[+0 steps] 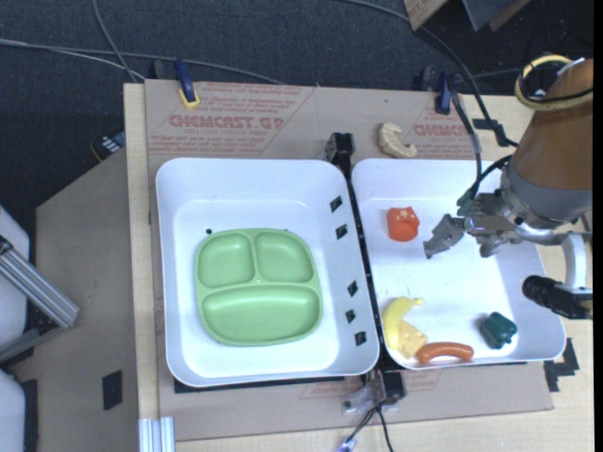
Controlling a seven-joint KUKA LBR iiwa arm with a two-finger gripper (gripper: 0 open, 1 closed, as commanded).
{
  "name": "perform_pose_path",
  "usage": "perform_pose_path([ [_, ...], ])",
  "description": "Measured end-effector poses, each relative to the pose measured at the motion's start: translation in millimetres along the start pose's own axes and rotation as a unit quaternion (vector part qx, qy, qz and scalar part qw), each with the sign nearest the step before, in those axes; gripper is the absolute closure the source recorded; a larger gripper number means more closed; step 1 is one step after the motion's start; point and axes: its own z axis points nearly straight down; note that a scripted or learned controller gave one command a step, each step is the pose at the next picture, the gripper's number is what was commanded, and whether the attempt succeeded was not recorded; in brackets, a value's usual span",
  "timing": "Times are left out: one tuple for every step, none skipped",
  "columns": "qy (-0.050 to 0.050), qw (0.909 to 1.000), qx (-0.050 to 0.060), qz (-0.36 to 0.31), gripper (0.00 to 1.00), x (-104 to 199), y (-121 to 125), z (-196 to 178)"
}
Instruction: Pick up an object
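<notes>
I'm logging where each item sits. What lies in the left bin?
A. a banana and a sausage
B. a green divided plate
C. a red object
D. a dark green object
B: the green divided plate lies in the left bin, while the other items lie in the right bin.

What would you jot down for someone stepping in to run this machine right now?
Gripper: hanging over the right bin, fingers apart, nothing between them.
Right bin holds a red-orange piece just left of the gripper, a banana and a sausage at the near edge, a green piece near the front right corner.
Left bin holds a green divided plate.
Done: nothing picked up.
Left: close on one object and lift.
</notes>
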Motion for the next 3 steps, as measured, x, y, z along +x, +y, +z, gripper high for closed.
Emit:
perform_pose_path([
  [-0.001,1.0000,-0.006,-0.001,0.00,0,2,-5],
  [0.000,1.0000,-0.003,0.000,0.00,-5,3,38],
  [0.000,1.0000,-0.003,0.000,0.00,-13,1,86],
])
